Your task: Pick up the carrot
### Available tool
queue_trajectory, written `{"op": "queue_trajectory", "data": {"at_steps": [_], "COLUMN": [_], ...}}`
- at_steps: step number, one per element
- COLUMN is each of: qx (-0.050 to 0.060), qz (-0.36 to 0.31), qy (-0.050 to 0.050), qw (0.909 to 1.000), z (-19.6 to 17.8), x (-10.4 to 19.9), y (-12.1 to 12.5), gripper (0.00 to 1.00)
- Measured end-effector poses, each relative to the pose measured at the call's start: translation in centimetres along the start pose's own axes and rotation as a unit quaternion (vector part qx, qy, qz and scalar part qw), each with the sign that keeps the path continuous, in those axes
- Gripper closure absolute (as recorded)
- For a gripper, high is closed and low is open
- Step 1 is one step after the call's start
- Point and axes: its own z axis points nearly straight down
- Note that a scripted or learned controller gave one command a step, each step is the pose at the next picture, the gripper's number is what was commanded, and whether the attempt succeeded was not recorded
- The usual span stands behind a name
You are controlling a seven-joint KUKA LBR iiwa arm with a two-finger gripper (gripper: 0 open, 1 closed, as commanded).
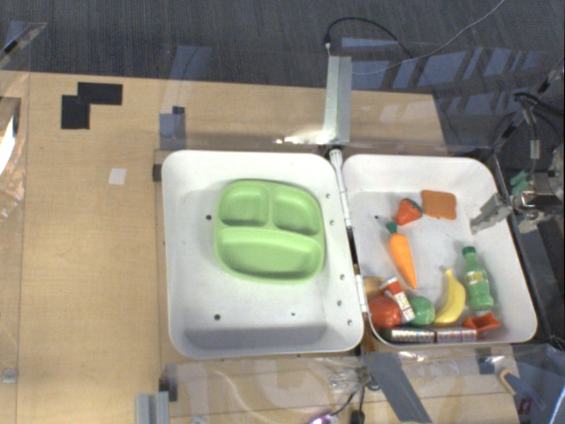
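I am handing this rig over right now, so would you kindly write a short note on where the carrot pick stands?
Gripper: at the right bin's right edge, above its floor, holding nothing that I can see; whether the jaws are open or shut is unclear.
Carrot: lying flat near the middle of the right bin, green top toward the strawberry, well apart from the gripper.
Left bin: holds the green divided plate.
Done: nothing; carrot not yet touched.
Left: move over the carrot, descend, grasp, lift.
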Motion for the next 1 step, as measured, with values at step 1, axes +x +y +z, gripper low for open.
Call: {"op": "queue_trajectory", "data": {"at_steps": [1], "qx": [-0.001], "qz": [0.035], "qy": [0.001], "qw": [0.9994], "z": [17.54], "x": [6.95], "y": [1.36], "gripper": [0.0]}}
